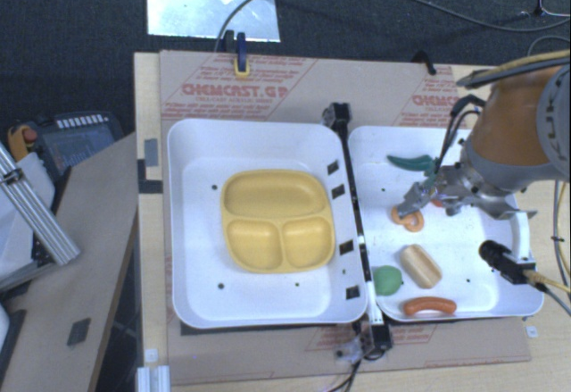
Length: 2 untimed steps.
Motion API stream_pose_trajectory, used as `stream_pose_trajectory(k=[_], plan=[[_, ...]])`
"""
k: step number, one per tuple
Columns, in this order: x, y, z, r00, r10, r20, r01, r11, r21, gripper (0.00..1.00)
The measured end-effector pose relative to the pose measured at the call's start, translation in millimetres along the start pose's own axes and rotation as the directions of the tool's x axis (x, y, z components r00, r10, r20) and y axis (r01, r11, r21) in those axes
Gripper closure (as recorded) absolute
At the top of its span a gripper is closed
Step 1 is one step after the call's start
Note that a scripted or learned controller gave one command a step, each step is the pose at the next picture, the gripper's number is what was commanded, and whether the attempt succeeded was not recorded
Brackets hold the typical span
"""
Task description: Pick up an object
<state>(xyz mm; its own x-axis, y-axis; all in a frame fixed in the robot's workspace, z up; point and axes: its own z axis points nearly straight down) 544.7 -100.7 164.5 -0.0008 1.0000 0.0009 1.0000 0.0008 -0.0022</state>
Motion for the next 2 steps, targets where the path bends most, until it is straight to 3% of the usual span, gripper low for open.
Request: stream_pose_trajectory(k=[1,2], plan=[[-3,4,43,1.0,0.0,0.0,0.0,1.0,0.0,0.0],[-3,5,30,1.0,0.0,0.001,0.0,1.0,-0.004,1.0]])
